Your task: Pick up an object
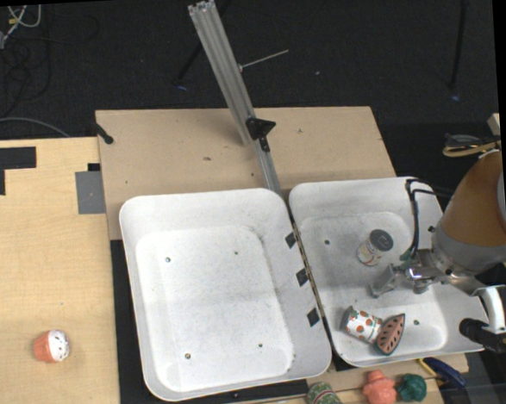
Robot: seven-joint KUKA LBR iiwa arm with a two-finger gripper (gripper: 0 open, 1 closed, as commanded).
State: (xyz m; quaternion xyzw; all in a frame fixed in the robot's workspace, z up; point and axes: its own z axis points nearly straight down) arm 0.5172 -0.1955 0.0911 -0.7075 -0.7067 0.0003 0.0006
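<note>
Two white bins sit side by side; in the right bin (340, 212) the gripper (381, 283) hangs, jaws unreadable, small jar (375, 246) just above, spotted cup (362, 323) below.

One fixed camera looks down at a slant on both white bins (203, 211), arm (474, 216) entering right.

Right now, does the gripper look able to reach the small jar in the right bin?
Probably yes. The gripper sits just below the jar in the right bin, with bare floor between them.
</note>
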